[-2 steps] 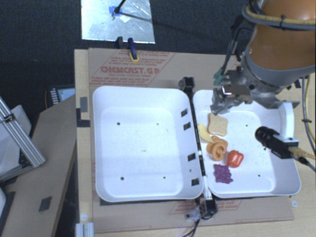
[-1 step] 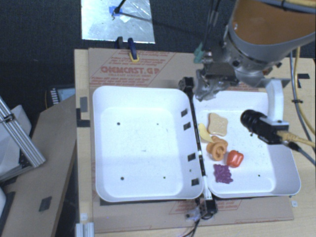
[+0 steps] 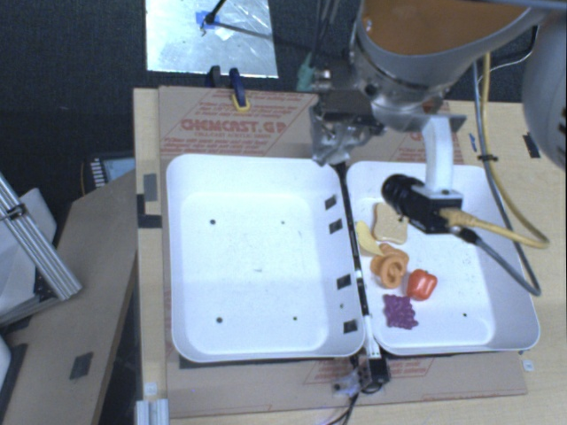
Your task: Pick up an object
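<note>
- Camera view places the end effector (image 3: 337,147) above the far rim, where the two shallow white bins meet on the worktop (image 3: 149,326). It is blurred, so I cannot tell whether it is apart or together, and nothing shows held in it.
- All candidates lie in the right white bin (image 3: 496,317), near its divider side:
  - a flat beige bread-like slice (image 3: 388,226)
  - a small yellow curved piece (image 3: 363,235) just beside the slice, close to the divider
  - an orange curled pastry-like piece (image 3: 390,266)
  - a red-orange toy pepper (image 3: 422,284) just beside the curl
  - a purple bunch of toy grapes (image 3: 400,311) at the near end
- The step in hand looks like the approach, with no target reached yet.
- The grapes seem the safest choice, since they have bare floor on most sides.
- The yellow piece by the wall leaves little room, and the flat slice offers little to grip.
- A good descent would be straight over the target's middle, closing across its narrow width and clear of the pepper.
</note>
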Controlling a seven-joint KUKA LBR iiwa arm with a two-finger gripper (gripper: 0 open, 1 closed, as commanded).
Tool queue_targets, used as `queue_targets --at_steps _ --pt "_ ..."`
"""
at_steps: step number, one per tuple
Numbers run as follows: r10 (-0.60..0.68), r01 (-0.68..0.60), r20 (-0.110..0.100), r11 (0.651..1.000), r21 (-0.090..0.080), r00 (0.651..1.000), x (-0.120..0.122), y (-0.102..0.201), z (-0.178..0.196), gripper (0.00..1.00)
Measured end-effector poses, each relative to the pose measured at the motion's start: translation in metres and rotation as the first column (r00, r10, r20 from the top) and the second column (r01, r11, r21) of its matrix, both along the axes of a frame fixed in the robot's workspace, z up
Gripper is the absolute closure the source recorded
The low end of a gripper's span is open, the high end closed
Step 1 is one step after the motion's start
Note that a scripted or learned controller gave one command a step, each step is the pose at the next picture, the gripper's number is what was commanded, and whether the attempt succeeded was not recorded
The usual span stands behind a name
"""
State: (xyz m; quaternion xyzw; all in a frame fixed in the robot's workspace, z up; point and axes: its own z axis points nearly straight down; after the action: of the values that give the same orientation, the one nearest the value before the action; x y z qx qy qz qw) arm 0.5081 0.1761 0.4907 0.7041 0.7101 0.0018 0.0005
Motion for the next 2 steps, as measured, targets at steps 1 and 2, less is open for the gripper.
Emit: queue_targets --at_steps 1,2 --pt "-0.001 0.001 0.006 1.000 0.001 1.000 0.053 0.037 0.045 1.00" --pt "-0.002 0.002 -0.003 1.000 0.000 1.000 0.013 0.029 0.045 1.00"
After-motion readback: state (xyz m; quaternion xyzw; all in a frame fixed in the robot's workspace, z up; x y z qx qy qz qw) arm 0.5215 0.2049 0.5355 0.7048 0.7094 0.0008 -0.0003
